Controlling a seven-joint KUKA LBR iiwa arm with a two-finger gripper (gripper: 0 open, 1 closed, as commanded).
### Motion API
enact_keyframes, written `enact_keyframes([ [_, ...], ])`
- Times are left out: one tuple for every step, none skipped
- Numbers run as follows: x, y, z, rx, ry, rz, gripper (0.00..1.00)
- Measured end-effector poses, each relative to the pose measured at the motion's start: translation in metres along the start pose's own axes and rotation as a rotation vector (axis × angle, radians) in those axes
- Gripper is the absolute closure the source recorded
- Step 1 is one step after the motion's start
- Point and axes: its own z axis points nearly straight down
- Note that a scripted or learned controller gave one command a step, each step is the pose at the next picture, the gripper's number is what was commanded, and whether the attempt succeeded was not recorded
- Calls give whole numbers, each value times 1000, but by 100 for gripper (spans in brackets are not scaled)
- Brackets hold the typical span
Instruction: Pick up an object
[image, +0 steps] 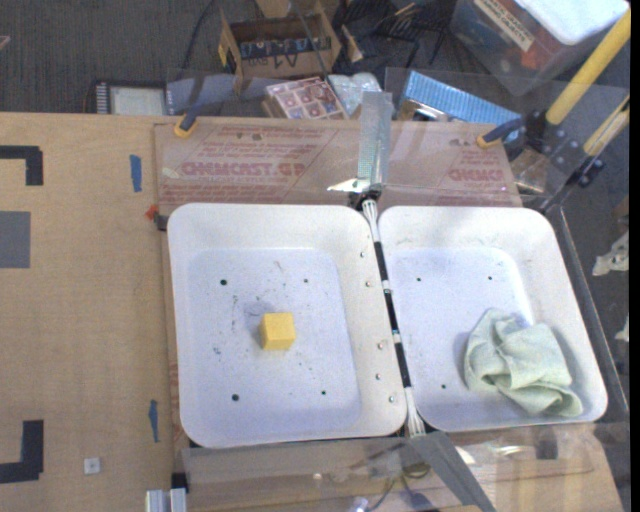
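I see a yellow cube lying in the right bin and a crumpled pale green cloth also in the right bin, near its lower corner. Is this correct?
Not quite. The camera view shows the yellow cube in the left bin, near its middle, not in the right bin. The rest holds: the crumpled pale green cloth lies in the right bin, near its lower right corner.

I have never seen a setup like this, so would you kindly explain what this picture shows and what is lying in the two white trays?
This is one camera fixed above a wooden workbench, looking down at a slant. Two shallow white plastic bins sit side by side on it. The left bin holds a small yellow cube, probably foam, near its middle. The right bin holds a crumpled pale green cloth in its near right corner. A robot arm normally reaches in from the right to pick up one of these. Nothing is being held at this moment.
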Motion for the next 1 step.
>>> enact_keyframes([
  [1,1,210,-2,4,-255,0],
])
